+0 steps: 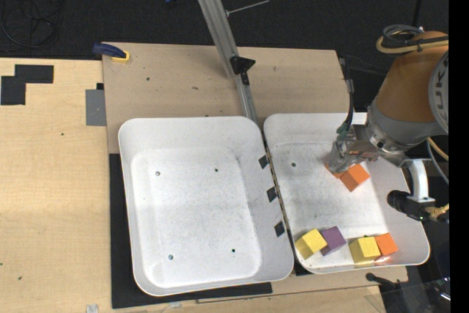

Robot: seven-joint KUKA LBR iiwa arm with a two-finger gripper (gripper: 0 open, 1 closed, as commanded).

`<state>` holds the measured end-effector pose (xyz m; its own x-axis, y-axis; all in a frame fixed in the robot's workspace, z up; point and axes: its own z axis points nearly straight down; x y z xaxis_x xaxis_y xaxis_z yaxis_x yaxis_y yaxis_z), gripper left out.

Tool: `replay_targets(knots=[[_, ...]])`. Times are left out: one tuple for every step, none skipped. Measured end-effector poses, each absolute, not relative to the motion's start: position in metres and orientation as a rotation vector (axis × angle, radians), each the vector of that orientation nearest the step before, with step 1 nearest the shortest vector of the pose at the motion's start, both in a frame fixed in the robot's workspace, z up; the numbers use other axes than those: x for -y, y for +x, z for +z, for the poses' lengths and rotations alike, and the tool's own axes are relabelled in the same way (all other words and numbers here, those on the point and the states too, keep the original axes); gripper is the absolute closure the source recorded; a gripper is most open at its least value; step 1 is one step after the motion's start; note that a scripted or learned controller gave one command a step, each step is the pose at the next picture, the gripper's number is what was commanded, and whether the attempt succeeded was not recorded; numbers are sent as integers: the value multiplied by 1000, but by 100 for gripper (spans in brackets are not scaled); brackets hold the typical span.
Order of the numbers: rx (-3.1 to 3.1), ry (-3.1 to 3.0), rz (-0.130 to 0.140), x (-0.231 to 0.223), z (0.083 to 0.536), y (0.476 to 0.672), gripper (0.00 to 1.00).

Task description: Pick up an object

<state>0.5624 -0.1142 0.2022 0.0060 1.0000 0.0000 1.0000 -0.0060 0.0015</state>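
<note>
An orange cube (355, 177) sits tilted in the right bin (308, 135), near its right side. My gripper (344, 164) hangs directly over the cube's upper left corner and touches or overlaps it. The arm's orange band and grey wrist hide the view from above. Along the right bin's front edge lie a yellow cube (311, 242), a purple cube (334, 237), a second yellow cube (364, 250) and a second orange cube (386, 244).
The left bin (139, 139) stands beside the right one, with black clips (270, 193) along the shared rim. A slanted metal rail (218, 29) rises behind the bins. A blue clamp (110, 50) sits at the bench's back left corner.
</note>
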Motion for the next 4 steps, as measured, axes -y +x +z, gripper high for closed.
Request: replay_targets(knots=[[-2220, 2221, 2, 117, 245, 560, 100], [-2227, 2219, 1, 65, 251, 578, 100], [-2226, 2220, 0, 24, 250, 593, 100], [-2227, 2219, 0, -28, 250, 604, 100]])
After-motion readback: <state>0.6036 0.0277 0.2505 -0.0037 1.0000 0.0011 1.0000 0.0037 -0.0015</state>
